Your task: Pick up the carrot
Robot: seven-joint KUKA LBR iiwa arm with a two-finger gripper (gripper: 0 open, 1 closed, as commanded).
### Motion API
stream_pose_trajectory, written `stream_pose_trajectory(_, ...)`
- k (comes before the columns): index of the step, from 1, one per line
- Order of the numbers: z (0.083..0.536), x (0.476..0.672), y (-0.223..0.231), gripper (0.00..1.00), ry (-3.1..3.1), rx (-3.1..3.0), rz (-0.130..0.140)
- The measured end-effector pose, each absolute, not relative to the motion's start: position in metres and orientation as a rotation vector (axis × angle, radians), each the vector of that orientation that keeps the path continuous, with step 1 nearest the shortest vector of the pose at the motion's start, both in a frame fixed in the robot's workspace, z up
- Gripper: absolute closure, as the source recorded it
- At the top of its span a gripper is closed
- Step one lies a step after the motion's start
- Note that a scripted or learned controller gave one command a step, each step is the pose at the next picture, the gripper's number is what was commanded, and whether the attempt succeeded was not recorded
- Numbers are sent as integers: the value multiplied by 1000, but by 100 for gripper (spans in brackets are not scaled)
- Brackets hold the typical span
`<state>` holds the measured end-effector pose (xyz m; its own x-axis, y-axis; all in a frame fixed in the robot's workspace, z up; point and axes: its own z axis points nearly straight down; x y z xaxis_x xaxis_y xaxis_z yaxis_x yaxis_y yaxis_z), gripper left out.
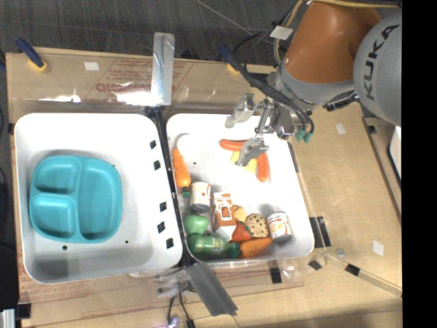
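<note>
In the right white bin [300, 203], the metal two-finger gripper [254, 130] is hovering with fingers spread wide, gripping nothing, just above the small orange carrot [262, 168].

Claw [247, 132] over right bin [300, 203], fingers spread, above yellow piece [246, 158]; carrot [180, 169] lies by left wall.

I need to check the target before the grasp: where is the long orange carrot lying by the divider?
The long orange carrot lies in the right white bin, along its left wall, just above the small white can.
</note>
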<state>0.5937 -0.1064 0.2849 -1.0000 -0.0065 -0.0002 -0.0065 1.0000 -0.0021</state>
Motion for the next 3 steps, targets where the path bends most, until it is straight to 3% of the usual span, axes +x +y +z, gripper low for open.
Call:
stream_pose_trajectory(1,249,511,-131,0,3028,851,-1)
stream_pose_trajectory(2,315,546,-184,0,2827,1361,-2)
stream_pose_trajectory(3,235,491,-193,0,2574,1811,-3)
